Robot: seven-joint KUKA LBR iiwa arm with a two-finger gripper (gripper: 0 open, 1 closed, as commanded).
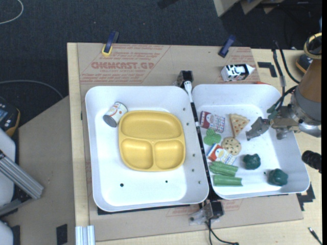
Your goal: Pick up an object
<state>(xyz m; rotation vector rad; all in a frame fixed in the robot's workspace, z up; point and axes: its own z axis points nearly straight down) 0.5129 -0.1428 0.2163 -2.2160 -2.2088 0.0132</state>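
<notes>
My gripper [255, 129] hangs over the right side of the right bin [294, 154], above bare white floor and with nothing seen in its grasp. Left of it lie a pizza slice [238, 121], a cookie [231, 146] and a red-and-white box [212, 121]. Below it sit two dark green lumps [251, 161] [277, 176]. Green bean pods [225, 170], a red-white packet [223, 155] and a light green piece [212, 137] lie toward the bin's left wall.
The left bin [102, 172] holds a yellow divided plate [152, 139] and a small tipped can [114, 114]. A black-and-white object [237, 71] rests on the bench behind the right bin. Clamps and cables line the bench edges.
</notes>
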